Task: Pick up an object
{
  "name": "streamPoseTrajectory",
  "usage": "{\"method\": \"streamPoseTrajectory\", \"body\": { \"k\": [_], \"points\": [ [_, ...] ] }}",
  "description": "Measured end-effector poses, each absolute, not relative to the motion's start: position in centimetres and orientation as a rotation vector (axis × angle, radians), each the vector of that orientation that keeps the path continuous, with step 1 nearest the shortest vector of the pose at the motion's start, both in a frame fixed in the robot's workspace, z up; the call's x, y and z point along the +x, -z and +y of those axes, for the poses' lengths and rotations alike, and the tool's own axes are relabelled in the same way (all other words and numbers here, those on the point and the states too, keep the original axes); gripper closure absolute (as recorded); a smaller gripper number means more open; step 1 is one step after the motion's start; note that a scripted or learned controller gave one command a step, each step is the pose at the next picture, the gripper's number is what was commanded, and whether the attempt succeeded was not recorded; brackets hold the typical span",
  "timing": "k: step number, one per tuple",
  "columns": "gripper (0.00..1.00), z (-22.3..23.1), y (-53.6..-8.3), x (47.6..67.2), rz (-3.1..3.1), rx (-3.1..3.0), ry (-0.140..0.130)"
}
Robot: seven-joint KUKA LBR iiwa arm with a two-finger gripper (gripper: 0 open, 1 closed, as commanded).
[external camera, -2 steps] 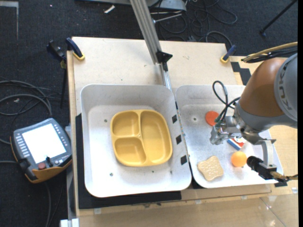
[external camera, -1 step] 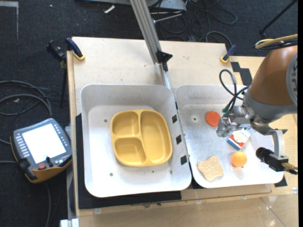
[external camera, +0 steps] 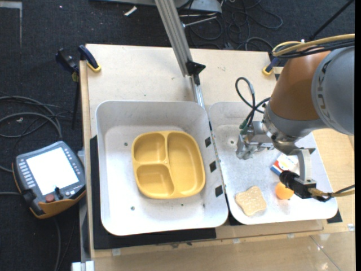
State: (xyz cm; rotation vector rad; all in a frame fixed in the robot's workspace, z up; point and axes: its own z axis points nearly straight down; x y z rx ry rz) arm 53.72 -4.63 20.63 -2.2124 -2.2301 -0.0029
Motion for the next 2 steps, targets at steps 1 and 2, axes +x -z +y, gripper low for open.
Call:
{"method": "streamPoseTrajectory", "body": {
  "k": [1,2],
  "points": [
    [1.00,0.7,-20.2,55.1,-2.230,-2.212,0.003],
    [1.00,6.8,-20.7,56.1,-2.231,-2.211,0.004]
  ]
}}
